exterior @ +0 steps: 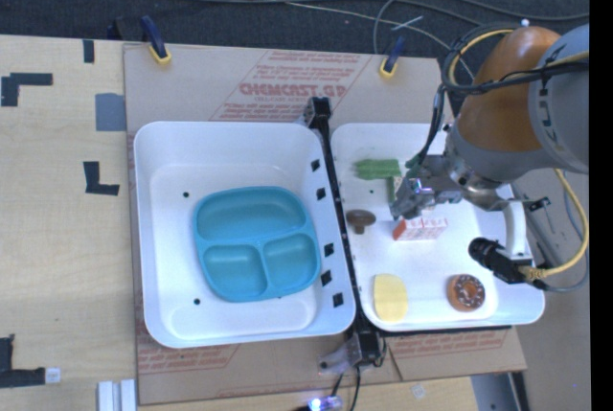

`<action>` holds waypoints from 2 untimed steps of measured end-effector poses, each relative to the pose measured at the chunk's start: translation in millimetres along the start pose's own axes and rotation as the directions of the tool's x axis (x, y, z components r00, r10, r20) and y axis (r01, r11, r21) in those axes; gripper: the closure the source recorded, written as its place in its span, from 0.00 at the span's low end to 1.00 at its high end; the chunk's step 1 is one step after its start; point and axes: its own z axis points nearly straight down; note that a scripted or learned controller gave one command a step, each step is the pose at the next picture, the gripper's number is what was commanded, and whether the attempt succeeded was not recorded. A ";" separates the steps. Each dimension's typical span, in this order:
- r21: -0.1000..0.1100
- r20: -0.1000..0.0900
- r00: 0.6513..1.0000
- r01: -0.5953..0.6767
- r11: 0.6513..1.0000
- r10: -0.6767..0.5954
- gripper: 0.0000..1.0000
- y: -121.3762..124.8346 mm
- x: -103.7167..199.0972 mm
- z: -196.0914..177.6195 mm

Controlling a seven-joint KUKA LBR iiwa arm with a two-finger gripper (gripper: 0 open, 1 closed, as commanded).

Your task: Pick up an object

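red-and-white carton [421, 228] just under gripper [414, 199], not lifted yet. cannot tell how open, nor whether anything gripped.

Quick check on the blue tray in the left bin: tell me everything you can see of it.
The blue tray looks like smooth light-blue plastic with rounded corners and three compartments: one long one on the far side, two smaller ones nearer the camera. It lies flat and slightly rotated on the floor of the left bin, apart from its walls. Nothing lies in it.
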 end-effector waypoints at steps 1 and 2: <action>0.000 0.000 1.000 -0.001 1.000 0.001 1.00 15.1 53.0 9.2; 0.000 0.000 1.000 -0.002 1.000 0.002 1.00 34.5 103.8 14.5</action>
